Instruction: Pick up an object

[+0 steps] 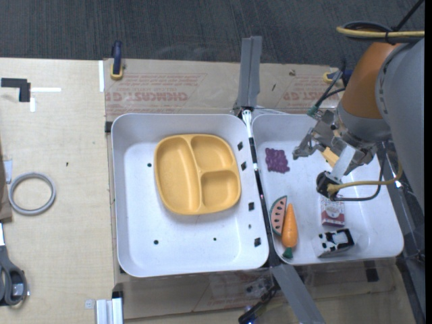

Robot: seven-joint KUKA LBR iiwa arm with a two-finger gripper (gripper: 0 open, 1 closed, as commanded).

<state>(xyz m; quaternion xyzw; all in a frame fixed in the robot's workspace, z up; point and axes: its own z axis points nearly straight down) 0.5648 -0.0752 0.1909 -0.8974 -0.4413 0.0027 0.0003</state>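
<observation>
right white bin (368,231) holds carrot (289,227), purple grapes (276,159); end effector (312,148) hangs above, released, empty.

Dark carpet (169,12), pale wooden bench (54,133)

Bright, even overhead light with no hard shadows. The white of the left bin (135,235) is near clipping, with mild glare on its floor. There's a thin soft shadow under the plate (197,173). The arm (405,93) sits close to the lens and looks soft. The floor (169,12) is dark and a bit grainy. The counter (54,133) edges stay straight.
</observation>
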